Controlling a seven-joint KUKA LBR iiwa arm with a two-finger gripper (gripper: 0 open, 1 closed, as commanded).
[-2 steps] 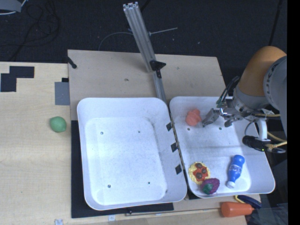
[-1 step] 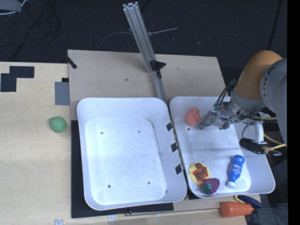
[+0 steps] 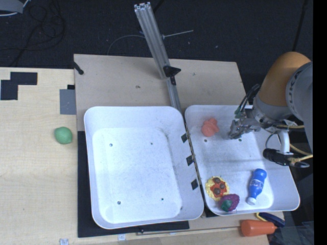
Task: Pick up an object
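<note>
My gripper [image 3: 236,132] hangs over the upper part of the right bin [image 3: 283,200], at about one o'clock from that bin's centre; its tips are small and dark against the white floor, and I cannot tell their state, though nothing shows between them. The nearest candidate is the pink lumpy object [image 3: 209,127], lying on the bin floor just beside my gripper at its nine o'clock, apart from it and near the bin's left wall. I judge it light and probably soft or rubbery, with an irregular surface that should give grip rather than slip; the widest middle, taken across its narrower span, looks the sound place to hold. Toward six o'clock of the bin lie three more items: a blue and white bottle [image 3: 256,186], lying tilted, judged light, stiff and smooth, so liable to roll or slide unless taken across the body; a yellow disc with red spots [image 3: 217,186], flat and hard to get under; and a purple toy [image 3: 229,202] touching or nearly touching it. That crowding makes those two poorer choices. The left bin [image 3: 94,119] is not my concern.
</note>
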